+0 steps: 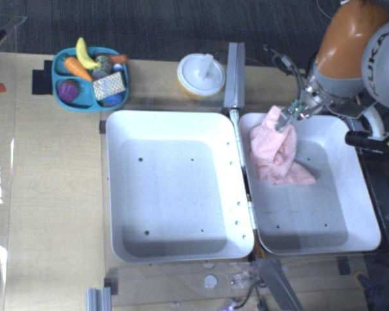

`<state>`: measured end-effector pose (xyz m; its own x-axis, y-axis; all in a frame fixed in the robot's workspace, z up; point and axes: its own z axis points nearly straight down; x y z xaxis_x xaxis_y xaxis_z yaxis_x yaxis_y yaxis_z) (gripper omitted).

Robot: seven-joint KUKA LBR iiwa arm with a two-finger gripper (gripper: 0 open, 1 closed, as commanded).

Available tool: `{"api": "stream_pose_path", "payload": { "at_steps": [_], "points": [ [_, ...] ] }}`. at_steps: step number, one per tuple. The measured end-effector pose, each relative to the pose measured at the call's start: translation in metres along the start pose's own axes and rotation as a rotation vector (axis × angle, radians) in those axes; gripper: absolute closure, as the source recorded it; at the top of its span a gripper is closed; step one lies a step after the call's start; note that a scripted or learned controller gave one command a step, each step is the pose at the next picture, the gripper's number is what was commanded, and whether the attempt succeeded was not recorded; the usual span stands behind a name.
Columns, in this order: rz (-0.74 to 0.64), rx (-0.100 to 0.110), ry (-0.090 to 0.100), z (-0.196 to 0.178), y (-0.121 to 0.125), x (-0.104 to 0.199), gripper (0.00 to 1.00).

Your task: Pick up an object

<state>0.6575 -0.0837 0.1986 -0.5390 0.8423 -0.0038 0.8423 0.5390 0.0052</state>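
Gripper point(289, 118) pinched top corner of pink cloth point(277, 153), fingers closed on fabric. Cloth hung partly lifted, lower folds resting in right bin point(350, 232), near its left wall.

Grey arm point(380, 50), orange band, black KUKA lettering

Two bins sit side by side on the worktop point(45, 193): the left bin point(175, 186) and the right bin point(324, 193), with a divider rail point(234, 76) running back from the seam between them. In the right bin's far-left corner lies a cloth point(277, 154), and the end effector point(293, 116) is right at its upper edge. Behind the left bin sits a lidded container point(201, 74), and further left of it a compartment tray point(91, 80) full of small toys, near the worktop's back edge.
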Motion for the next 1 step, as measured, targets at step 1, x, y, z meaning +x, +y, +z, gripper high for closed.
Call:
{"api": "stream_pose_path", "payload": {
  "at_steps": [1],
  "points": [
    [0.170, -0.002, 0.000, 0.0113, 0.0068, 0.0208, 1.00]
  ]
}}
